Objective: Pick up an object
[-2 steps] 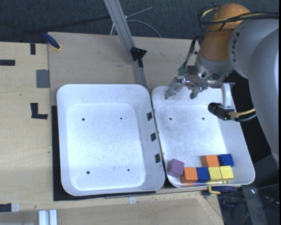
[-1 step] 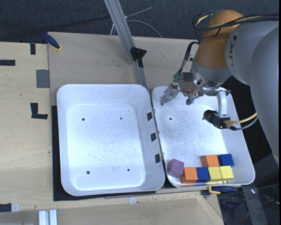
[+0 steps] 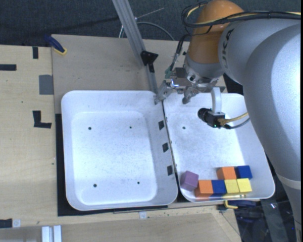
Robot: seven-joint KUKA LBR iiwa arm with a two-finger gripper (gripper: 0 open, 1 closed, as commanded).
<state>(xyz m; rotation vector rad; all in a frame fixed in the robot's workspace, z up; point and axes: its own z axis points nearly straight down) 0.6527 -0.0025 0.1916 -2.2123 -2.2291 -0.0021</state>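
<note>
The gripper (image 3: 184, 92) hangs over the far end of the right bin (image 3: 212, 150); whether it is open cannot be told, and nothing is seen in its hold. The blocks (image 3: 224, 181) cluster at the near edge, well apart. Judged step: approach not begun. The next move calls for travel to the blocks and descent.

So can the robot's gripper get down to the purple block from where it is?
Probably yes. The gripper hangs over the far end of the right bin, and the purple block sits uncovered at the near end, with bare floor between them.
</note>
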